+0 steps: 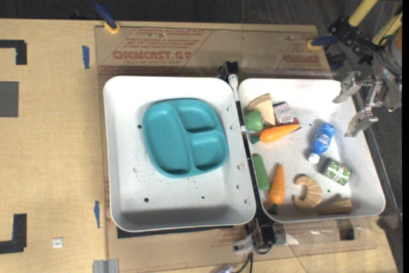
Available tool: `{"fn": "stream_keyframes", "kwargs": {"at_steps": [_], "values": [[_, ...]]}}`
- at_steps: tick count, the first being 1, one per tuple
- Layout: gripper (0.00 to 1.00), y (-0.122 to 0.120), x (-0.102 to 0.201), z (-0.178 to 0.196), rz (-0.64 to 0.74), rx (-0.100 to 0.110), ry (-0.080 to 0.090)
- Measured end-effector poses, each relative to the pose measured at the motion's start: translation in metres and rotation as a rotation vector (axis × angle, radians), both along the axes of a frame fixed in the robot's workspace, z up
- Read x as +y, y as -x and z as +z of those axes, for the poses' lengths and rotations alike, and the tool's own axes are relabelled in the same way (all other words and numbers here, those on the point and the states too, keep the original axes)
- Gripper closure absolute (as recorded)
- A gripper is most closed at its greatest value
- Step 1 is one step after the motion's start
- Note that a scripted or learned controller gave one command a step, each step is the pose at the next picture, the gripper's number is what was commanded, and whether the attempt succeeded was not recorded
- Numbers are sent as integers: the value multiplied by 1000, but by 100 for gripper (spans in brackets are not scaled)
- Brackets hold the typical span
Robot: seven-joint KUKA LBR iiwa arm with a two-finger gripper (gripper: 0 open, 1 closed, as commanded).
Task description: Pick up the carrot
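Two orange carrots lie in the right bin (358, 198). One carrot (280, 133) lies crosswise near the bin's middle left, its green top touching a green vegetable (254, 120). The other carrot (277, 183) lies lengthwise lower down, beside a green cucumber (260, 171). My gripper (353, 107) hangs over the bin's upper right corner, well to the right of both carrots. It is open, with nothing between its fingers.
A blue bottle (321, 139) and a green can (336, 171) lie between the gripper and the carrots. A bread slice (260, 103), a red packet (283, 114), a croissant (308, 191) and a brown piece (336, 206) share the bin. The left bin (128, 188) holds a teal divided plate (185, 135).
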State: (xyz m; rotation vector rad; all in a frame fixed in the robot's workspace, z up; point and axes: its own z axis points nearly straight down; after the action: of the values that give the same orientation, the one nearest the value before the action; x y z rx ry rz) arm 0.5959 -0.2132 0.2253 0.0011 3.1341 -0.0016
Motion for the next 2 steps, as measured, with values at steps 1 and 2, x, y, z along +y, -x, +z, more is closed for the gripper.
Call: {"fn": "stream_keyframes", "kwargs": {"at_steps": [1,2], "values": [[0,1,24,-115,-78,-25,2],[0,63,90,-135,-218,-7,-3]]}}
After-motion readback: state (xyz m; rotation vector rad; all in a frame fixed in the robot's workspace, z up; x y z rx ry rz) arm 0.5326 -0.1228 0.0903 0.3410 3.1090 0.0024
